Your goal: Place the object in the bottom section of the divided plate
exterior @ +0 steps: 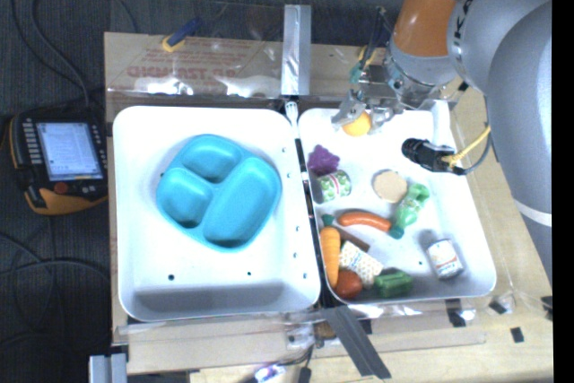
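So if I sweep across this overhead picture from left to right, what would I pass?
Handheld control pendant → blue divided plate in the left white bin → purple toy grapes → round tan cookie → small can with a red label.

yellow object [357, 125] half hidden behind the fingers [346, 115]; grey arm [511, 58] cut off right

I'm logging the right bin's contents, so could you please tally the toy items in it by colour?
Yellow: 1, at the gripper tips
Purple: 1
Green: 3
Tan: 1
Orange or red: 3
White: 2
Total: 11, though overlapping pieces near the front make this approximate.
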You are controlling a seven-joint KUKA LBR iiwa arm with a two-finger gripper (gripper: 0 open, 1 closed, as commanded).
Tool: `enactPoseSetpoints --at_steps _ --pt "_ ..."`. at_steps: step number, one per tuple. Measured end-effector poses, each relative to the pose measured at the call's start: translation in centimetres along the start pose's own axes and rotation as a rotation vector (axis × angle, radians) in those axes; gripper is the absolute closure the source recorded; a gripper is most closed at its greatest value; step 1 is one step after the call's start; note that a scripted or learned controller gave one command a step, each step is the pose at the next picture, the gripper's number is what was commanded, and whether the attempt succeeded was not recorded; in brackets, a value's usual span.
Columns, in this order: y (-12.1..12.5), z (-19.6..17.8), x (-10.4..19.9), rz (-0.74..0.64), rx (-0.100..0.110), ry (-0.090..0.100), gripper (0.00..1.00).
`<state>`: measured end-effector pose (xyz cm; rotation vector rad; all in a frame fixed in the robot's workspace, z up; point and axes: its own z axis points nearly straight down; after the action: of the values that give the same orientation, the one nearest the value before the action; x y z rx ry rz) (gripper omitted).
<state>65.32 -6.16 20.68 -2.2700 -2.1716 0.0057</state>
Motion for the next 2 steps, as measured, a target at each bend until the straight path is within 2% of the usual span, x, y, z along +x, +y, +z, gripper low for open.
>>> enactPoseSetpoints --at_steps 1,2 --pt "0.0 0.0 0.0 0.0 0.0 0.0 0.0" --pt "-2.0 -9.1 6.1 -0.144 -0.003 0.0 0.0"
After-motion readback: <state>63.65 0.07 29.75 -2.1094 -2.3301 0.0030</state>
